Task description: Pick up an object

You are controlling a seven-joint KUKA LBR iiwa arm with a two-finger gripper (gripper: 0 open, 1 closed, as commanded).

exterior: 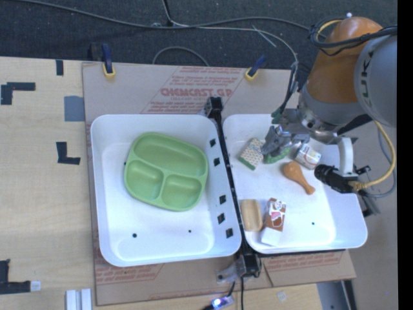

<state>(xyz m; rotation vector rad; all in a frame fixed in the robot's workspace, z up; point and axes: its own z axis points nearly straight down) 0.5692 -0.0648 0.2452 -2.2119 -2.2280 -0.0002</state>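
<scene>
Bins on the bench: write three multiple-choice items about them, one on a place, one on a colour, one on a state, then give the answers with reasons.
1. Where does the divided plate lie?
A. In the left bin
B. In the right bin
C. On the cardboard outside both bins

2. What colour is the divided plate?
A. Blue
B. Green
C. Red

3. How does the pincer stand relative to the right bin?
A. Far off over the wooden bench
B. Over the left bin
C. Over the right bin's upper part, among small items

Answers:
1. A, since the plate rests on the floor of the left bin.
2. B, its whole surface is light green.
3. C, as it sits beside the drumstick toy and a speckled packet.
</scene>
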